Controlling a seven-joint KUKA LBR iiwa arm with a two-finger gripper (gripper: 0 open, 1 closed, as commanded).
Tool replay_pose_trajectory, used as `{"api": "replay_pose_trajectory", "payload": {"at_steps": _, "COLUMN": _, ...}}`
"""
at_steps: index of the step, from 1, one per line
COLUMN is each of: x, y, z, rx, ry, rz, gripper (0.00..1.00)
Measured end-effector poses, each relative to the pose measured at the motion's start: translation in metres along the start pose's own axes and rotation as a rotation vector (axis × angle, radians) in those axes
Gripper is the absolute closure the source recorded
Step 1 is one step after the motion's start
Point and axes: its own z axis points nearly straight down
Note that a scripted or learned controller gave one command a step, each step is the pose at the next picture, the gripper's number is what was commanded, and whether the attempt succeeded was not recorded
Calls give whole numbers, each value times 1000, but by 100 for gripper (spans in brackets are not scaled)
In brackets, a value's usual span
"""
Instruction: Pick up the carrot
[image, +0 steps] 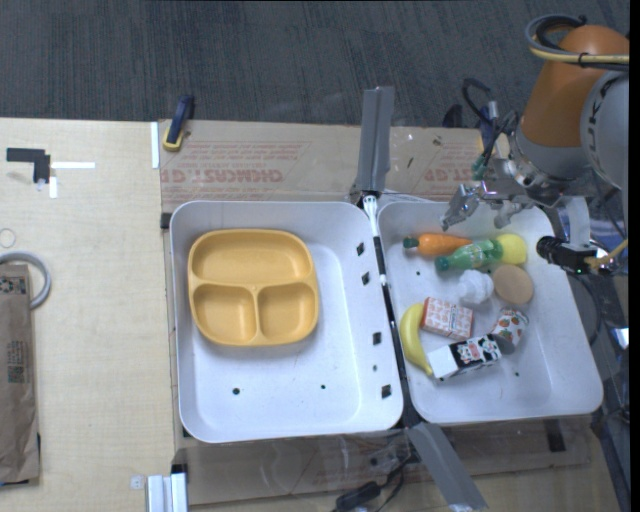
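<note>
bench: pale wood top, dark floor beyond, two shallow white bins side by side.

gripper (478, 205): hangs over the far edge of the right bin (560, 400), just beyond the carrot; fingers look parted, nothing between them.

carrot (443, 242): lies flat near the far wall of the right bin, green bottle (468, 256) touching its near side, yellow lemon (511, 247) past the bottle.

banana (413, 338), small carton (447, 318): nearer the viewer than the carrot.

yellow divided plate (254, 287): in the other bin, well apart from the carrot.

step: approach, carrot not yet grasped. next: likely descend, straddle the carrot, avoid the bottle, close.
</note>
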Motion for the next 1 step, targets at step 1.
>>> {"api": "replay_pose_trajectory", "payload": {"at_steps": 1, "x": 0, "y": 1, "z": -10, "rx": -2, "ry": -2, "rz": -2, "gripper": 100}}
